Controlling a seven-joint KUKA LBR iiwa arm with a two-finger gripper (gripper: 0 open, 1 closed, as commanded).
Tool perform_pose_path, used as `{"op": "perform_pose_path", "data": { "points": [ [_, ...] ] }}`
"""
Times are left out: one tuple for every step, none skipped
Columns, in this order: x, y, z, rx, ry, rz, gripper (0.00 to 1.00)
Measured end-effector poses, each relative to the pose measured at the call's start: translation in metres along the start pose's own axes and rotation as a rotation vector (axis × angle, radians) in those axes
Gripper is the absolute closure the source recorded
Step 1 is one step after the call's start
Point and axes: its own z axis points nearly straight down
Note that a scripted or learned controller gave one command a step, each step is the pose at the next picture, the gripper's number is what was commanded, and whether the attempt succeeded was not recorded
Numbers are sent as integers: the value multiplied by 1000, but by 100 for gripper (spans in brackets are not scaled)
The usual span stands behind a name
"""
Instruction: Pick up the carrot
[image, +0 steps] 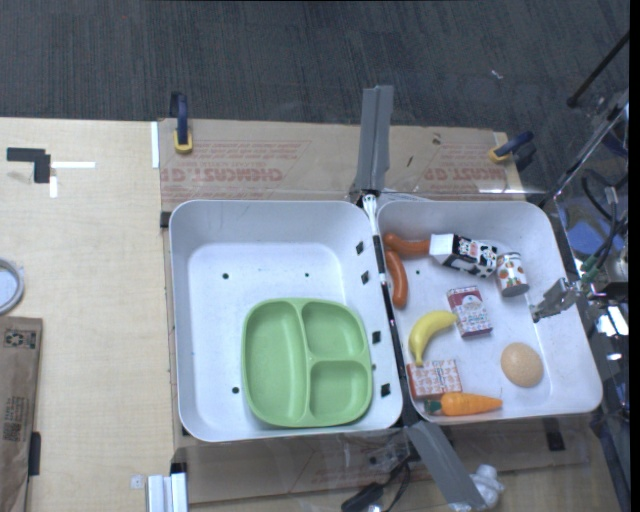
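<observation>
1. Left bin (200, 300): holds a green three-compartment plate (308, 362), set toward the bin's near right corner.
2. Right bin (560, 300): holds every small item listed below.
3. Carrot (468, 404): orange, lying flat along the right bin's near edge, close to the near left corner, green end pointing left. Nothing grips it.
4. Red-and-white carton (436, 378): just behind the carrot, touching or nearly touching it.
5. Banana (428, 332): behind that carton, curved, near the bin's left wall.
6. Egg-shaped tan object (521, 364): right of the carrot, toward the near right corner.
7. Small red box (469, 310): middle of the bin.
8. Two sausages (399, 275): against the left wall, far end.
9. Black-and-white milk carton (462, 254) and small can (512, 272): along the far side.
10. Gripper (551, 301): at the right bin's right rim, well apart from the carrot; whether its jaws are apart or together cannot be told.
</observation>
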Motion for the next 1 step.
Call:
{"op": "perform_pose_path", "data": {
  "points": [
    [53, -8, 136, -1, 0, 1, 0]
  ]
}}
